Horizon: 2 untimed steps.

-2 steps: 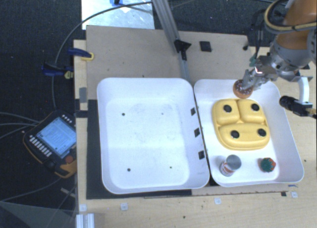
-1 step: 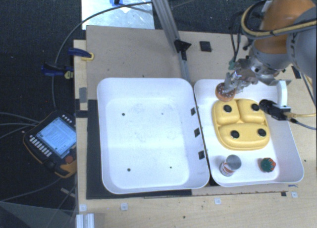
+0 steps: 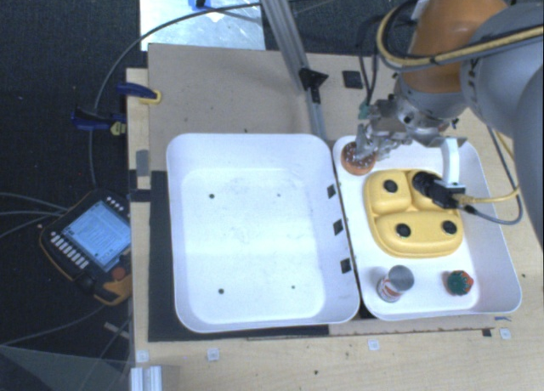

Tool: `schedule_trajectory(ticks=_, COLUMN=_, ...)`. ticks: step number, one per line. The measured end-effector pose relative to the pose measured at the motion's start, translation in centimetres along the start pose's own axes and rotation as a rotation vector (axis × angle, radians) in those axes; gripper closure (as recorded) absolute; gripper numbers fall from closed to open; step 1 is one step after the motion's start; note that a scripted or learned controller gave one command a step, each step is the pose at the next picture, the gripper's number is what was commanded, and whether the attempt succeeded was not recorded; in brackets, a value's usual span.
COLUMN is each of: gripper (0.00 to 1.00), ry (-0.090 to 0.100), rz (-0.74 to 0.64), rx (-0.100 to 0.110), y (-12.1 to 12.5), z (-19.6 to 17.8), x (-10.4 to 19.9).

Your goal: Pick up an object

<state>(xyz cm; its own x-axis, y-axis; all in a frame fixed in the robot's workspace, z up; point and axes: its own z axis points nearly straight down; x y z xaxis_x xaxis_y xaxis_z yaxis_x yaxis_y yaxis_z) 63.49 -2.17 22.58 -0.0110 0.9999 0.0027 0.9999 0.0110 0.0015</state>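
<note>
Camera view frames two shallow white bins side by side on a brown surface (image 3: 238,92), the left bin (image 3: 183,211) and the right bin (image 3: 501,287). The grey arm with its orange band (image 3: 450,15) is seen reaching in from the right, and its pincer (image 3: 367,147) is lowered over the far left corner of the right bin. Just beneath it a small round brown object (image 3: 351,158) is seen, lying against the bin's left wall. Whether the pincer is spread or pressed together cannot be told, and no object is shown between its tips.

The rest of the right bin is taken up by a large yellow moulded plastic piece with dark round holes (image 3: 412,215), a small silver cylindrical can (image 3: 394,283) near the front, and a small green and red ball-like item (image 3: 460,281) to its right.

A failed grasp is judged likely: the brown object sits tight in the corner, so one tip could be blocked by the wall or by the yellow piece just beside it, and the object could be nudged aside. Being round as seen from above, the brown object shows no clear long axis or pointing direction; the yellow piece's longer side runs roughly near to far.
</note>
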Motion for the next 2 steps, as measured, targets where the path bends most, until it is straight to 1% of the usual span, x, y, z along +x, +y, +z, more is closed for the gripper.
schedule_trajectory(ticks=1, gripper=1.0, ry=0.0, rz=0.0, rx=-0.001, y=-0.6, z=-0.9, x=5.3)
schedule_trajectory(ticks=2, gripper=1.0, ry=-0.001, rz=0.002, rx=0.003, y=-2.6, z=-0.1, x=9.6)
